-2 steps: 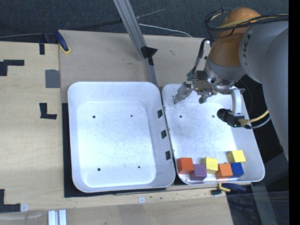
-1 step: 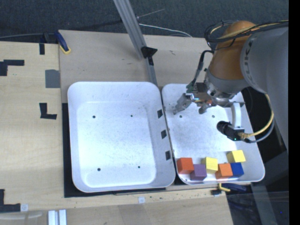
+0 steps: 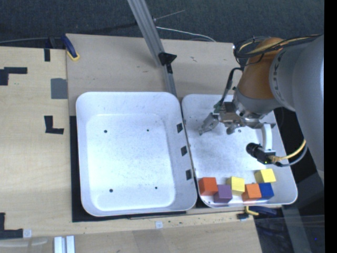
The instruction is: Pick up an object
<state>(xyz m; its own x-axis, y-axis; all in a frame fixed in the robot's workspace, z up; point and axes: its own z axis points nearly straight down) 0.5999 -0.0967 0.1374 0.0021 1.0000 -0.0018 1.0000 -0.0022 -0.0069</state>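
Observation:
Several small blocks lie along the near edge of the right bin (image 3: 221, 157): an orange block (image 3: 208, 185), a purple block (image 3: 224, 193), a yellow block (image 3: 238, 184), a second orange block (image 3: 253, 192), a blue block (image 3: 266, 190) and another yellow block (image 3: 267, 175). My gripper (image 3: 219, 127) hangs over the far part of the right bin, well away from the blocks. Its fingers are spread open with nothing between them.
The left bin (image 3: 126, 152) stands beside the right one, with a ridge between them. A slanted metal bar (image 3: 150, 33) crosses the bench behind the bins. A black cable and fitting (image 3: 260, 153) hang from the wrist over the right bin.

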